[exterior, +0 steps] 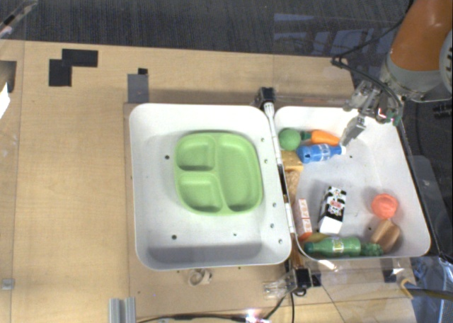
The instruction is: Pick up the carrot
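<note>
Camera view: small orange carrot (325,137), perhaps tapered; claw (352,132) state unclear.

grey arm reaching in, pincer (352,130) lowered

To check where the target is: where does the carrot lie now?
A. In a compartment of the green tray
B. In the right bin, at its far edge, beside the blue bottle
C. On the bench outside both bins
B: the carrot lies in the right bin, just behind the blue bottle.
</note>
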`<state>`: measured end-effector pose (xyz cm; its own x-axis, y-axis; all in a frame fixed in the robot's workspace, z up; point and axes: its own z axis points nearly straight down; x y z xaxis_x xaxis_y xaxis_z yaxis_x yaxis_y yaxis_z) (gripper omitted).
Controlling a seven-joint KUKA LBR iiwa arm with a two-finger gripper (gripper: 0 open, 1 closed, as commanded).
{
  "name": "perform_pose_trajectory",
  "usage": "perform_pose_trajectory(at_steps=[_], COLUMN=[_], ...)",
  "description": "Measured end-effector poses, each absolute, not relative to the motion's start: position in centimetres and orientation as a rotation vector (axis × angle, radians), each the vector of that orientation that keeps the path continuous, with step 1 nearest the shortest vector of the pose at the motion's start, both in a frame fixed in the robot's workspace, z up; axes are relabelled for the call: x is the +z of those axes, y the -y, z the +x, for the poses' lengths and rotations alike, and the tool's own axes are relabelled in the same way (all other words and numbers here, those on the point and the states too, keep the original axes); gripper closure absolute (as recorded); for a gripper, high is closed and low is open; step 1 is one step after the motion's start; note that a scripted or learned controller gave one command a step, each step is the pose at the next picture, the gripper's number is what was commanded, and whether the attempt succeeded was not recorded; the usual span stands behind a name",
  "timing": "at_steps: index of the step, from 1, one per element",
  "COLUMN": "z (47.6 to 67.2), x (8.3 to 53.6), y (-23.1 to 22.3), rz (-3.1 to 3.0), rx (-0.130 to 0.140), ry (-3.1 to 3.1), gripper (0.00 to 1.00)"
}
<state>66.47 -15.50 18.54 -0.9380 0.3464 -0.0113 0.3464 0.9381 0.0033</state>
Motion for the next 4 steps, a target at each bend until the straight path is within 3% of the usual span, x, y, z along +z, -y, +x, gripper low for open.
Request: perform_pose_trajectory(at_steps=[1,2,3,4], z=[65.8,66.5,66.0,65.3], x=[12.3,14.2,8.7,8.8], y=[11.9,13.4,16.7,19.6], rz=[0.569,0.730,0.885,1.181], rx=[0.004,0.003,0.000,0.003], ry=[-3.084,-3.043,-3.025,-2.901], gripper=[0.00,0.00,0.00,0.00])
